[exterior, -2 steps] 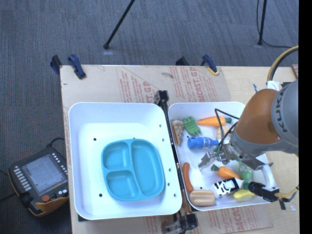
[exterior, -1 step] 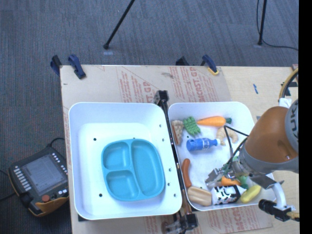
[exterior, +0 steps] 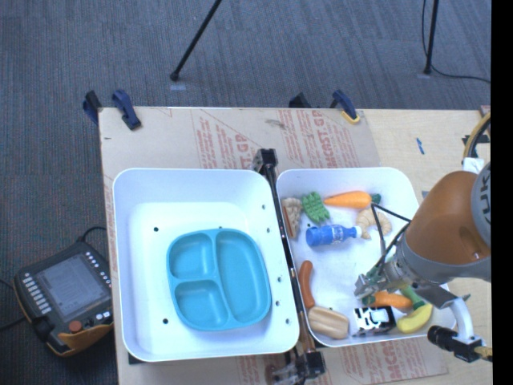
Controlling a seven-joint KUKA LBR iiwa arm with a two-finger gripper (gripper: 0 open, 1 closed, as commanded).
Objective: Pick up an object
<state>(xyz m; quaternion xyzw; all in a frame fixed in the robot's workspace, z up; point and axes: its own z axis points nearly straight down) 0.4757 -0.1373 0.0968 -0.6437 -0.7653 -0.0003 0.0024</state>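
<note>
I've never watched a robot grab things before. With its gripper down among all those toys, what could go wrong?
1. The gripper sits low in the right white bin, where a small orange carrot toy, a yellow banana toy and a black-and-white block crowd together; it might catch two, or none.
2. Closing could nudge a neighbour aside.

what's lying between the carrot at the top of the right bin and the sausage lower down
In the camera view, the blue bottle lies between the carrot and the sausage.
</note>
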